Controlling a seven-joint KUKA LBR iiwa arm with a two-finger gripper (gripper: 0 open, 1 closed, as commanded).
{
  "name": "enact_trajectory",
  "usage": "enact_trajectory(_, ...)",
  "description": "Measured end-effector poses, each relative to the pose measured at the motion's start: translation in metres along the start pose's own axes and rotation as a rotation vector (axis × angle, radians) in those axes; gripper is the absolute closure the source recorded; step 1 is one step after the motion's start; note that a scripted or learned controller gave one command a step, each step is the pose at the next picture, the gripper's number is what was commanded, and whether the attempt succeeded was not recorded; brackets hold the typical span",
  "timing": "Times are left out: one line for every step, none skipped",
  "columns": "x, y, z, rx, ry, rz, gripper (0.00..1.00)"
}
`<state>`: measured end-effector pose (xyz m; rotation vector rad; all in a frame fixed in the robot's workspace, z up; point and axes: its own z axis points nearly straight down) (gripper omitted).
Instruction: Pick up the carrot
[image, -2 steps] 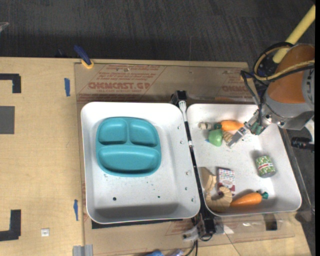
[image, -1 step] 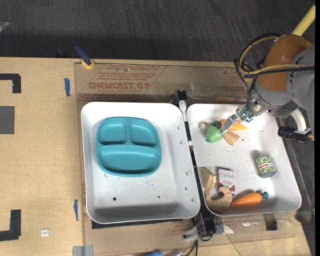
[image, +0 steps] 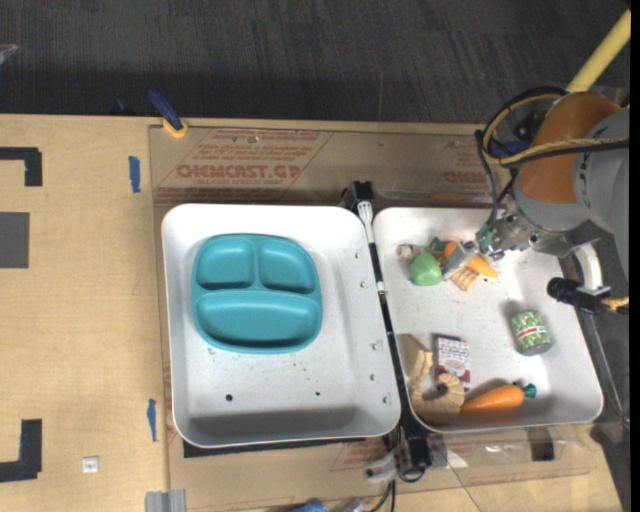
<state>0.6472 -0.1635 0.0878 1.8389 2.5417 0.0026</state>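
Observation:
The carrot (image: 495, 398), orange with a green top, lies along the near wall of the right bin (image: 585, 400), its green end pointing right. My gripper (image: 496, 237) hangs low at the far side of the same bin, above a small cluster of toy food, well away from the carrot. The grey arm with its orange band (image: 560, 150) comes in from the upper right.
Under the gripper lie a green pear-shaped toy (image: 426, 268) and a small orange-yellow piece (image: 476, 269). A green can (image: 530, 331) lies to the right, with a small pink-and-white box (image: 452, 356) and tan pieces (image: 432, 388) left of the carrot. A teal divided plate (image: 258, 292) sits in the left bin (image: 190, 400).

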Motion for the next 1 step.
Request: enact_trajectory(-0.0008, 0.0029, -0.0141, -0.007, -0.007, -0.004, 1.00)
